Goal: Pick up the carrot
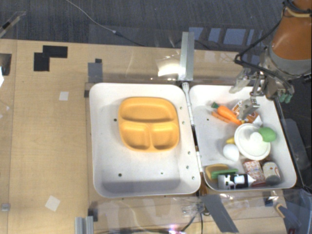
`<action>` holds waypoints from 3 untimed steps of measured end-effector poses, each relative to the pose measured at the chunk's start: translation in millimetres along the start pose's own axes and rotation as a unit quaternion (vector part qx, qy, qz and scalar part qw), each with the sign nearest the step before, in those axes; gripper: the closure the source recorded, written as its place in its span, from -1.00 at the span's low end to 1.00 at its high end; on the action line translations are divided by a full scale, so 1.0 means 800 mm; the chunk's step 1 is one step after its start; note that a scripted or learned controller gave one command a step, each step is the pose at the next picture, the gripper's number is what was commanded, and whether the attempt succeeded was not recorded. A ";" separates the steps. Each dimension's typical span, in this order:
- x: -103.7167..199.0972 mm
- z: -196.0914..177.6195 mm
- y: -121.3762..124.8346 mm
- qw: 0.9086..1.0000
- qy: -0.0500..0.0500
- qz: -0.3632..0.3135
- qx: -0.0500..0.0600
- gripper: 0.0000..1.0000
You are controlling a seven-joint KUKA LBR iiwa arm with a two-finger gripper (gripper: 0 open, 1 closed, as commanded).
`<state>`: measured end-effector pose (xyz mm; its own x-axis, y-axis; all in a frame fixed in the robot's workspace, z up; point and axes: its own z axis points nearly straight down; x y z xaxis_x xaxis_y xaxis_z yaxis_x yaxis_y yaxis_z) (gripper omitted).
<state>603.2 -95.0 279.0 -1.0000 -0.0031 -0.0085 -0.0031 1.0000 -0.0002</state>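
Carrot (226,114) lying in the right bin (204,130), near its far end, gripper (251,107) hovering just right of it, fingers slightly apart and holding nothing, yellow divided plate (148,124) in the left bin (105,145).

Colours: my tool (252,97) is grey metal, orange band (291,35) above the wrist. Both bins white: left bin (105,174), right bin (204,145). Divided tray (148,123) in the left bin is yellow-orange. Carrot (227,114) is orange with a green top. White bowl (252,141), green round item (267,134) touching it, white egg (231,152). Bottle (234,181) is black with a white label. Tabletop (44,145) is light wood with black block markings (48,56). Floor (146,9) is dark grey.
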 end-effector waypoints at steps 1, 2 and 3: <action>-0.043 0.180 0.015 1.000 0.007 0.028 -0.001 -1.00; -0.031 0.227 -0.013 0.999 -0.003 0.038 0.000 -1.00; -0.055 0.238 0.007 0.999 -0.002 0.032 0.000 -1.00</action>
<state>648.4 -89.2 89.0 -0.9980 0.0610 -0.0133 0.0610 0.9981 0.0004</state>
